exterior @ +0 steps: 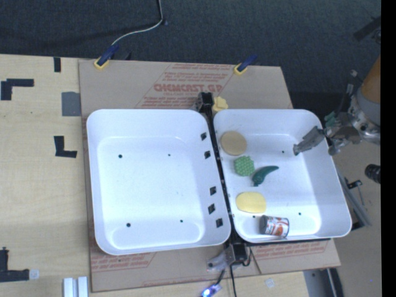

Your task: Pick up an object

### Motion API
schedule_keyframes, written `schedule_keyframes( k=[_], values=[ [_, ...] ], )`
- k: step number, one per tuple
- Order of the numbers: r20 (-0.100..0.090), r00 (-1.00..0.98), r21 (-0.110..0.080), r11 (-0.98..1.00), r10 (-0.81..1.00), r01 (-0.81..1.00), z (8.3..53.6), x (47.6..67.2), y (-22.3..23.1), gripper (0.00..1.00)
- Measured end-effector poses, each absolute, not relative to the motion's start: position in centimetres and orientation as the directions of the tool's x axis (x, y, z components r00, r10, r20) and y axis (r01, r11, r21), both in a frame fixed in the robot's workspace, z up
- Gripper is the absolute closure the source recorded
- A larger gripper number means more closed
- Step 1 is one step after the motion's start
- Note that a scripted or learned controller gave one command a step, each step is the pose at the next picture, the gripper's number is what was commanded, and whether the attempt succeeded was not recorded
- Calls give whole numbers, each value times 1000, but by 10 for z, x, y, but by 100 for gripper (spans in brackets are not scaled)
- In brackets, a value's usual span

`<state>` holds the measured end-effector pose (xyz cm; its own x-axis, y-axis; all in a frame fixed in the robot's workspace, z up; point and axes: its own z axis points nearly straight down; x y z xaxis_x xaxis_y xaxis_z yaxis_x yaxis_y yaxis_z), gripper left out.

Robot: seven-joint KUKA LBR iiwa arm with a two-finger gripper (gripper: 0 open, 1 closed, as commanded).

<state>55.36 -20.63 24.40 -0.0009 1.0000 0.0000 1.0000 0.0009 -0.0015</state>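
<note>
The right bin (pixel 328 184) holds a tan round disc (pixel 234 143), a green knobbly piece (pixel 244 165), a dark green curved piece (pixel 264 174), a yellow lump (pixel 251 202) and a small can (pixel 274 226) lying at the front wall. My gripper (pixel 314 150) hangs over the bin's right rear part, well to the right of these objects. It is open, with one finger (pixel 306 143) stretched to the left and nothing between the two fingers.
The left bin (pixel 99 166) sits beside the right one, both on a cardboard sheet (pixel 185 85). Black clips (pixel 206 101) run along the seam between the bins. A cable (pixel 142 26) lies beyond the bench's far edge.
</note>
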Motion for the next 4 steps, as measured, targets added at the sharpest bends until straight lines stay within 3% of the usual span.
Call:
schedule_keyframes(
  k=[1,2,3,4],
  values=[
    [0,-2,-2,2,1000,1000,254,554,-206,100],
    [-5,-3,14,3,1000,1000,380,548,-197,100],
    [-6,-4,19,4,1000,1000,546,532,-178,100],
    [1,-2,-4,2,1000,1000,506,486,-142,100]
  ],
)
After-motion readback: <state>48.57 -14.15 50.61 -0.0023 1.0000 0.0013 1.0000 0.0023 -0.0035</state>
